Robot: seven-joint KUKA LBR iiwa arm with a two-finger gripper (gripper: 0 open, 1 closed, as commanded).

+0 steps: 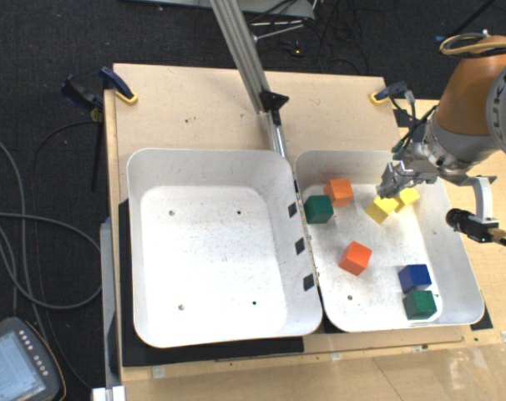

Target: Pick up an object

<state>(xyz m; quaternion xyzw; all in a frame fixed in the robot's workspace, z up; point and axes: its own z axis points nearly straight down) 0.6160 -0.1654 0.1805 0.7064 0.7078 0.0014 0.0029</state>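
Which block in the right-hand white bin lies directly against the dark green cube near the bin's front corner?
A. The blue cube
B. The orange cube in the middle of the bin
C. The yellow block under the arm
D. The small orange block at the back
A: the blue cube sits touching the dark green cube at the front of the right-hand shallow white bin, while the other blocks lie apart from it.
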